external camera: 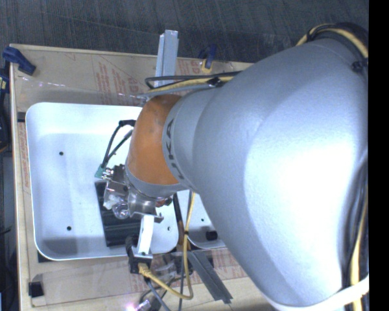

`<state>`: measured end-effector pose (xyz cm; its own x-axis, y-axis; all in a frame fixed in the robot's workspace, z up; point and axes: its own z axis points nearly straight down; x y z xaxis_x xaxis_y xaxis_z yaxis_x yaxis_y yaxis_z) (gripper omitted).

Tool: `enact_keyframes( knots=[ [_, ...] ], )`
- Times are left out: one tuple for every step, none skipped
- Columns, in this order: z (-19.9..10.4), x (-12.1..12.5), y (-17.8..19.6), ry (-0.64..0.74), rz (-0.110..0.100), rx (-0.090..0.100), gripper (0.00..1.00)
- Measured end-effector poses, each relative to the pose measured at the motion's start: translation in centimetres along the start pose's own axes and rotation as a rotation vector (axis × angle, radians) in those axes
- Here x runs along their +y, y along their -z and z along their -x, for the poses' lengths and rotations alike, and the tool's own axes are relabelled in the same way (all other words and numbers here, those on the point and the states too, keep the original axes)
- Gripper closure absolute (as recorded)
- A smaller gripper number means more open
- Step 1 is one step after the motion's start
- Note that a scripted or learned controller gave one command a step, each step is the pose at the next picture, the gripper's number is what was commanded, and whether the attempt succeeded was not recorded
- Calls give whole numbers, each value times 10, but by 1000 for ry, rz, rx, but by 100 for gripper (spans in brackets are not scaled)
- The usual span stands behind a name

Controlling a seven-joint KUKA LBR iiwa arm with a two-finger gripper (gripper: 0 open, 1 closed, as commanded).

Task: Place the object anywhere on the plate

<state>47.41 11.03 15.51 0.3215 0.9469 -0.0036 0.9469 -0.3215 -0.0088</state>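
My grey arm with its orange band reaches in from the right and hangs over the left white bin. The gripper shows as a black block under the wrist, low over the bin's near right corner. The arm hides the bin floor beneath it and nearly all of the right bin.
The left bin's far and left floor is bare white with small dark screw holes. Blue clamps sit at the bench's back left. A metal post stands behind the bins. Yellow cables lie at the front edge.
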Motion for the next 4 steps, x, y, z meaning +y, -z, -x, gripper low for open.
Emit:
enact_keyframes(
  knots=[
    [7,34,35,149,4,1,100],
    [-61,12,79,24,3,1,100],
    [-17,47,68,128,0,1,100],
    [-50,143,94,466,9,3,100]
  ],
)
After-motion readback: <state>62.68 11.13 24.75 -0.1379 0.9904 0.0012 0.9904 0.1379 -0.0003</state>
